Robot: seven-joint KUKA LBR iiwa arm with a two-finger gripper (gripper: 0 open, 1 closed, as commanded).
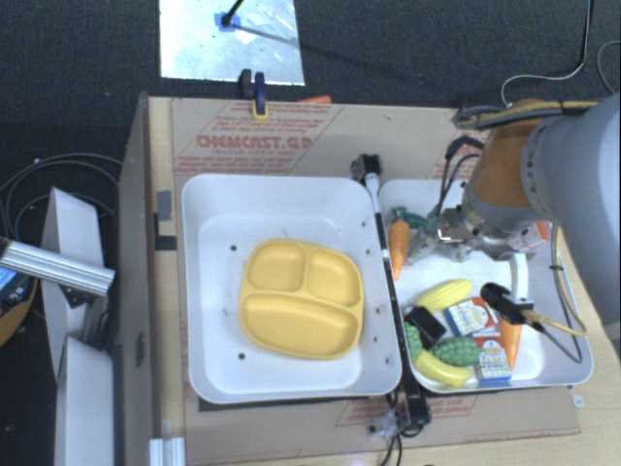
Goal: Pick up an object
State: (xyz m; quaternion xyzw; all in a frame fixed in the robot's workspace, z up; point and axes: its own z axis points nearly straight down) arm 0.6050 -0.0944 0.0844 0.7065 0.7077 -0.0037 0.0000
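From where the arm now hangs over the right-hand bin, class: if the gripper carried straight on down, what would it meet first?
Probably bare floor of the shallow white right-hand bin. The gripper hangs between the small orange toy carrot and the yellow toy corn cob; depth is hard to judge from this slanted view.

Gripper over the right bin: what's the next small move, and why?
Probably ease the gripper down and left toward the carrot by the divider. It hangs at the right bin's upper end with nothing visibly held, and that carrot lies closest, apart from the toy pile nearer the camera.
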